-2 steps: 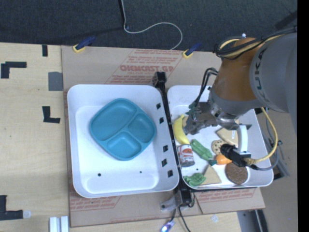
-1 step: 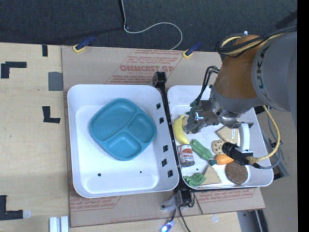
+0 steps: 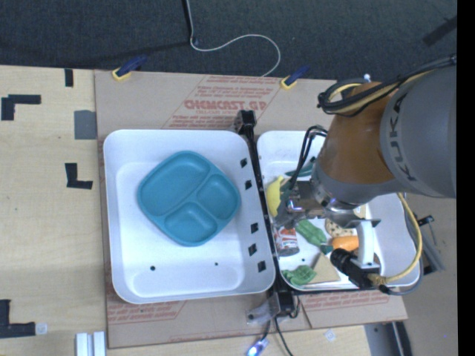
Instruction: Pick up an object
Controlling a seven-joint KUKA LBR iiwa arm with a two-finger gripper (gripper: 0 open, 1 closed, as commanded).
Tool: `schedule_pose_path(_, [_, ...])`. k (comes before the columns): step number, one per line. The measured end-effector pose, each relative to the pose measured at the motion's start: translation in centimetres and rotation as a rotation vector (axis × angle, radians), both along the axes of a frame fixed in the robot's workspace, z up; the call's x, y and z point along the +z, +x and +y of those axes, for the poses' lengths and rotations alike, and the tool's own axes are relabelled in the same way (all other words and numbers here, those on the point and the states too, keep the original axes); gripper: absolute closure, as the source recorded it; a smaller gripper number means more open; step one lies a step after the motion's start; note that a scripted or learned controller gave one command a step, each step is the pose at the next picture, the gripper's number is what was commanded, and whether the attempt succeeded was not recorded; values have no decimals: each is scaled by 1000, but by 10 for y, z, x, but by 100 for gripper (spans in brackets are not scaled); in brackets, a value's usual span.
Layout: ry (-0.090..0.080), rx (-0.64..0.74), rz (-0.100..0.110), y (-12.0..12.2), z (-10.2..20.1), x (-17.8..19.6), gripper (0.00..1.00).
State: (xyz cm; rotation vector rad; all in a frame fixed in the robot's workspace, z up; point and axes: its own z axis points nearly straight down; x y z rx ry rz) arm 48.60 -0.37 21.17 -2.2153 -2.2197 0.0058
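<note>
My gripper (image 3: 291, 208) is low over the left part of the right bin (image 3: 395, 262), under the grey arm and its orange band. It hangs above a pile of small things. A yellow piece (image 3: 274, 193) lies just left of it. A small red and white packet (image 3: 286, 240) sits just below it. A green piece (image 3: 312, 233) and an orange piece (image 3: 345, 241) lie to its lower right. Another green piece (image 3: 300, 275) rests near the bin's front edge. The arm hides much of the right bin's back half.
The left bin (image 3: 126, 258) holds a blue divided plate (image 3: 188, 196) toward its back. A black divider with clips (image 3: 256, 199) runs between the bins. Cables and a yellow hose trail from the arm along the right bin's right and front rim.
</note>
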Motion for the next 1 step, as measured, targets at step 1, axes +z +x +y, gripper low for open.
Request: schedule_pose_path(1, [-2, -1, -11, -2, -13, 68, 100])
